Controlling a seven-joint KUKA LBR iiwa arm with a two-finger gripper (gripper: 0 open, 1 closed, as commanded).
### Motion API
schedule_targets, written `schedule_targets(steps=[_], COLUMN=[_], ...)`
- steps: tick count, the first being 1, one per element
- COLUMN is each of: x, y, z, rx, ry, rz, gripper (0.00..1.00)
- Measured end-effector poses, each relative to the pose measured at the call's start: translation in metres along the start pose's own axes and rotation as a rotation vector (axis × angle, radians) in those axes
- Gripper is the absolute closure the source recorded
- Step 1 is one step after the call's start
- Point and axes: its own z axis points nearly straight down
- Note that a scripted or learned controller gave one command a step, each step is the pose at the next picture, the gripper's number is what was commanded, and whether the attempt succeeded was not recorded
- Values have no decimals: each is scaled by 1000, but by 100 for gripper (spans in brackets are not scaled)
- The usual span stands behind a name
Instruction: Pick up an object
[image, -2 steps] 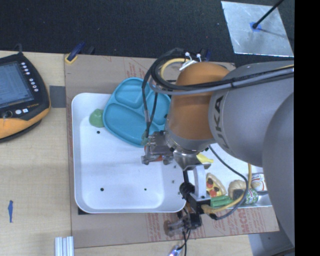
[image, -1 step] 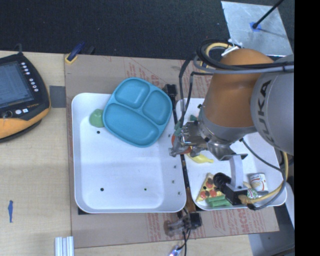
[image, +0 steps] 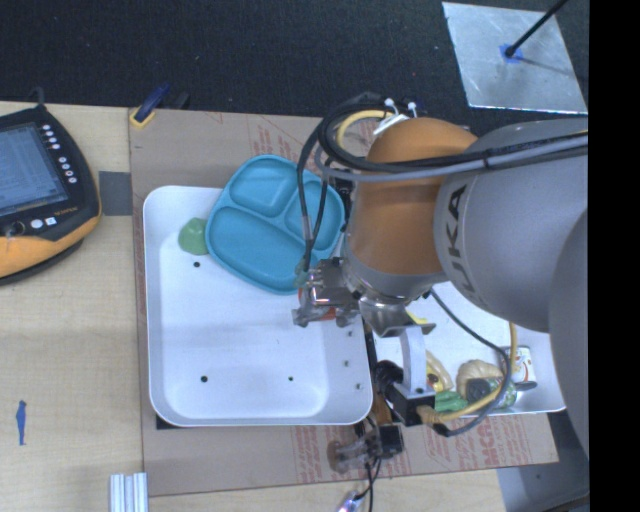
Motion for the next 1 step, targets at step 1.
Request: schedule_targets(steps=[1], x=[-96], y=[43], z=[-27], rx=[-3], ry=[0], rz=[4], gripper=[100])
